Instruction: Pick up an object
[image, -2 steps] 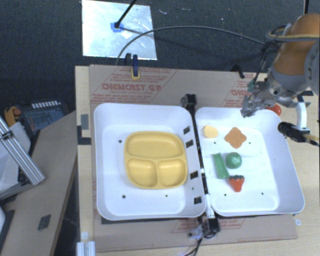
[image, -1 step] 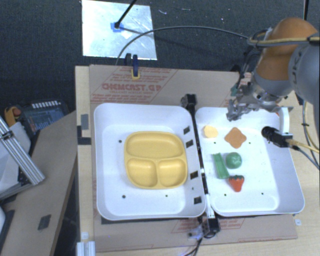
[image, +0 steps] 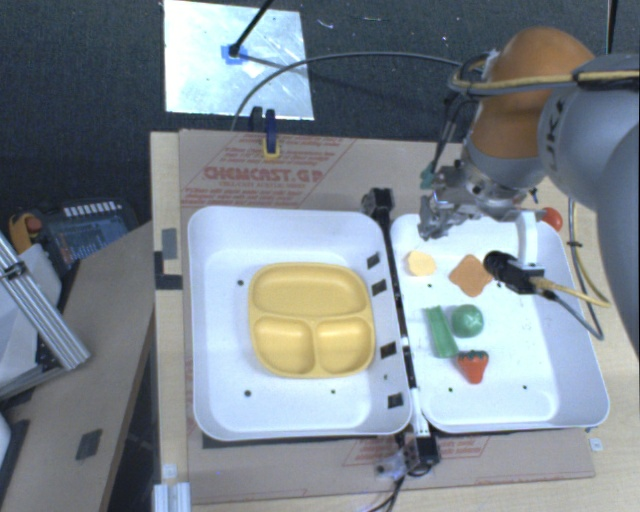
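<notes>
The gripper (image: 436, 226) hangs at the right bin's (image: 575, 400) upper-left corner (I cannot tell its opening). Best to centre over the yellow disc (image: 421, 264) before descending.

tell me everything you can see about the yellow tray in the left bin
The yellow tray is a rounded-corner divided plate, matte plastic by its look, pale mustard yellow. It has three compartments: one wide one along the far side and two smaller ones along the near side, split by raised ridges. It lies flat and upright near the middle of the left bin, resting on the bin's white floor. Nothing sits in its compartments, and nothing else touches it.
</notes>
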